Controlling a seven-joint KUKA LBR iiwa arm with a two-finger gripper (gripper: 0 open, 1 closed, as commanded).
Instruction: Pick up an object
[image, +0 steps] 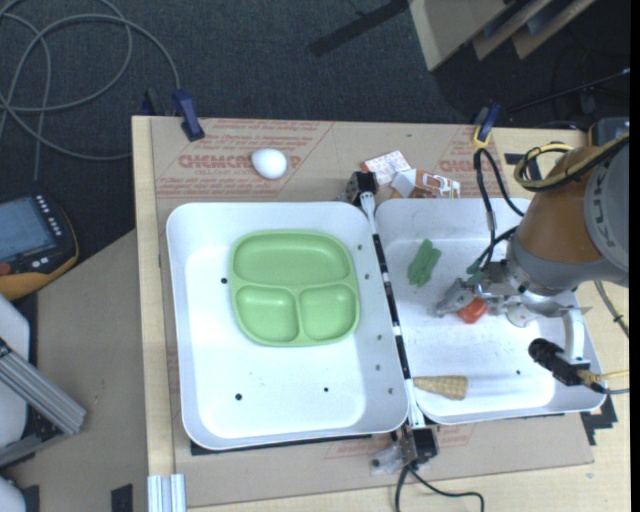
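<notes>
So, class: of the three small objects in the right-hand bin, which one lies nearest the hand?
The red object, right at the hand. The green piece lies farther up the bin, the tan cone near its front edge.

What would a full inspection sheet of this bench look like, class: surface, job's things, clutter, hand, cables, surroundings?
Surface: cardboard-covered bench bearing a left bin and a right bin.
Job's things: in the right bin, a green piece, a small red object and a tan cone; in the left bin, a green divided plate.
Clutter: white egg-like ball and small packets behind the bins.
Hand: hand low over the right bin, beside the red object; grip unclear.
Cables: black cable crossing the right bin's back edge; grey cord on the floor.
Surroundings: dark carpet, blue clamps.
</notes>
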